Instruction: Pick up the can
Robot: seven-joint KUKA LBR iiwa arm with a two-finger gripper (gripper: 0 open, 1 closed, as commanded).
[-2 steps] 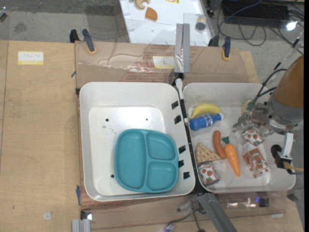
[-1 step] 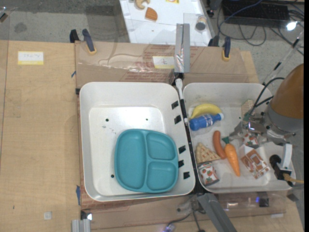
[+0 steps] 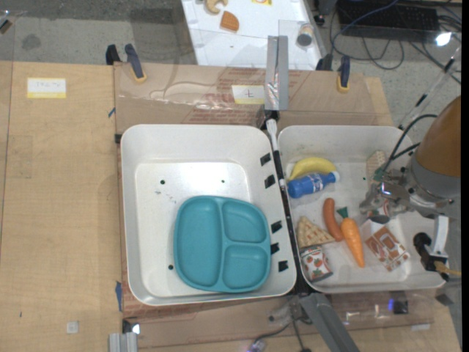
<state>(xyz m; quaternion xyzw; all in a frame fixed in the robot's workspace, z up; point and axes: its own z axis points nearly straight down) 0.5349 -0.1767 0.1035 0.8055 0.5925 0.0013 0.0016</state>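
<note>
A small red and white can [image 3: 315, 263] lies on its side in the right bin [image 3: 344, 133], at its front left corner, just below a tan wedge of toast [image 3: 311, 233]. My gripper [image 3: 381, 202] hangs over the right half of that bin, well to the right of the can and apart from it. It is directly behind a red and white packet [image 3: 387, 247]. The grey wrist and orange band [image 3: 443, 152] reach in from the right edge and cover the bin's right wall.
Also in the right bin are a banana [image 3: 311, 167], a blue bottle [image 3: 311, 185], a red sausage [image 3: 332, 218] and an orange carrot [image 3: 353, 241], all between the can and my gripper. The left bin [image 3: 146, 196] holds a teal divided plate [image 3: 222, 244].
</note>
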